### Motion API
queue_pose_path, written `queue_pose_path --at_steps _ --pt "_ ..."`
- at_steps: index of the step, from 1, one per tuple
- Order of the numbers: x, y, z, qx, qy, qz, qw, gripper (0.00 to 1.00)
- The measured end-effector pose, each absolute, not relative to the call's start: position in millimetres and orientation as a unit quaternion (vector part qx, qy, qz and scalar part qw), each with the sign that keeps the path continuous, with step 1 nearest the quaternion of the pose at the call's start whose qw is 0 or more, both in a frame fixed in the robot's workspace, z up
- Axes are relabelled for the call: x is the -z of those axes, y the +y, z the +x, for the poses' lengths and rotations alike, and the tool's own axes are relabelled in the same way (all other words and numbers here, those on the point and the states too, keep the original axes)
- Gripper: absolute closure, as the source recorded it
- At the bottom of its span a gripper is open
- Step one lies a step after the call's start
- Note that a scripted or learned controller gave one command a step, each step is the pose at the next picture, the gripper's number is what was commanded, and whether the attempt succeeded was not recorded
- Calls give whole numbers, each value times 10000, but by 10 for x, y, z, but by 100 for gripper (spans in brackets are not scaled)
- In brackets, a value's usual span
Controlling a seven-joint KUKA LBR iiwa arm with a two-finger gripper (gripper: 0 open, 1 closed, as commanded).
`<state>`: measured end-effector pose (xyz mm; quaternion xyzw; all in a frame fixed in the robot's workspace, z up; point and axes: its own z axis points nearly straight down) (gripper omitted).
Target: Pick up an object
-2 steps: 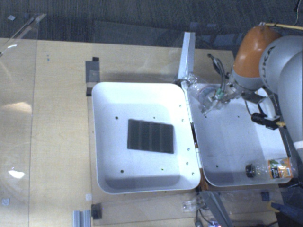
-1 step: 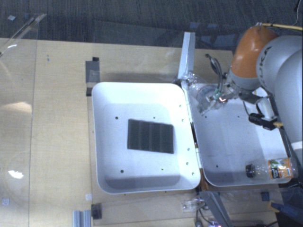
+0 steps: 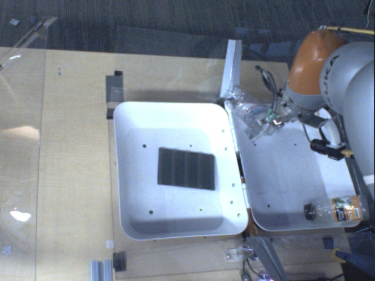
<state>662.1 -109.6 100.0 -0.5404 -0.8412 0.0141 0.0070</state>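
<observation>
Two shallow white bins sit side by side: the left white bin [image 3: 126,174] carries a dark ribbed rectangular mat [image 3: 186,168]. At the right white bin's [image 3: 281,180] far left corner the two-finger gripper [image 3: 266,120] is blurred, so its grip cannot be told. A clear plastic bottle with yellow label [image 3: 334,210] lies at the near right corner, well apart.

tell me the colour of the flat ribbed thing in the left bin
Dark grey, almost black; camera view.

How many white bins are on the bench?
2. The left bin holds a dark ribbed pad. The right bin sits beside it, with a clear bottle near its front right corner. The arm covers part of it.
</observation>
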Motion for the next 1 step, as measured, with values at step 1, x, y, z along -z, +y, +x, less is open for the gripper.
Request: queue_pose_path --at_steps 1 --pt "-1875 -463 6706 29 -8244 -5660 -37 100"
